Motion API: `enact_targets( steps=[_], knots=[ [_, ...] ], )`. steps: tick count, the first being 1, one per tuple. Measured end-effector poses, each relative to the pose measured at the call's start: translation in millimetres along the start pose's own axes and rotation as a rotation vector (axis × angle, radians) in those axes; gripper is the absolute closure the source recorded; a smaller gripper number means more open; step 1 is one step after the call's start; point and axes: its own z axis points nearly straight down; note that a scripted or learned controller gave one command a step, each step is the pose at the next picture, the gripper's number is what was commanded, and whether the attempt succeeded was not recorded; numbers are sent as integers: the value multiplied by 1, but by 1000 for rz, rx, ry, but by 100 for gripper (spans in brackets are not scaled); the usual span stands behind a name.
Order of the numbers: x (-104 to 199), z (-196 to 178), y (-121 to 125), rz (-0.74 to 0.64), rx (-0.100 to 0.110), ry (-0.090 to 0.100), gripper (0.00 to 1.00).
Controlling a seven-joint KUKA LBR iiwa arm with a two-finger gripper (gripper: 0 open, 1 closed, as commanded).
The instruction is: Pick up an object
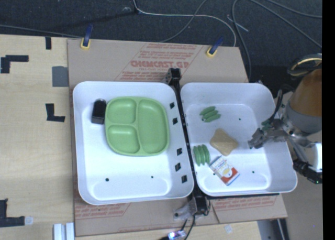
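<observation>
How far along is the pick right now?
Done: nothing lifted yet. The tan sponge-like block, two green ridged pieces and red-and-white packet all lie in the right white bin. In hand: the gripper sits low by the bin's right side, near the block. Left: grasp and raise one item.

Hand (256,140) fingers blurred; arm (309,102) cut at right edge

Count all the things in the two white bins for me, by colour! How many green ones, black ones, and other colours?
Green: 3, the divided plate, an upper pod bundle and a lower pod bundle
Black: 1, the small block
Tan: 1, the sponge-like piece
White and red: 1, the packet
Total: 6
</observation>
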Motion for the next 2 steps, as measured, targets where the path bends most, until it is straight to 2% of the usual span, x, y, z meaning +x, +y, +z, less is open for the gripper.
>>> enact_targets(
  steps=[1, 2],
  knots=[
    [-2, -63, 0, 1, -7, -3, 100],
    [5, -111, 8, -1, -7, -3, 100]
  ],
)
